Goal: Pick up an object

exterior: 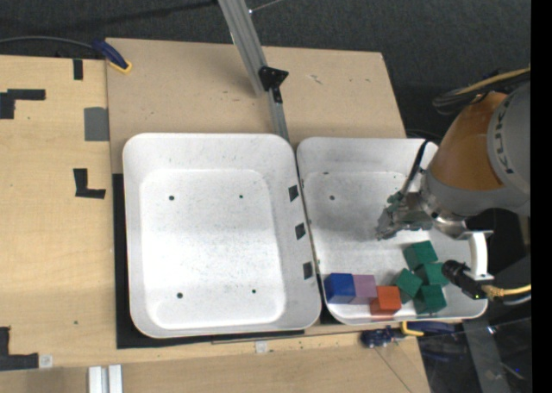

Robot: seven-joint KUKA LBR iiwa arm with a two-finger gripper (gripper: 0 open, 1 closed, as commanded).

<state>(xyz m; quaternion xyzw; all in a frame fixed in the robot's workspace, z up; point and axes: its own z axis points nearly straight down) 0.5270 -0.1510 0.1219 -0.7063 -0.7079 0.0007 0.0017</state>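
My jaws [390, 221] hang low inside the right bin [362, 154], over its bare white floor toward the right side. From this slanted view they are a small dark cluster, and I cannot tell how far apart they stand or whether anything sits between them. My wrist and grey arm, with the orange band [466, 154], rise behind them to the right.

Just below and to the right of my jaws lies a green block [422, 254], apart from them. Further toward the bin's near edge sit more green blocks [429, 298], bunched together against the near right corner. Beside those is an orange block [387, 298], touching a pale purple block [365, 286], and next to that a blue block [340, 287] near the wall shared with the left bin [207, 146].

Both bins rest side by side on the wooden tabletop [52, 210]. A grey metal bar [241, 21] slants across its far side.
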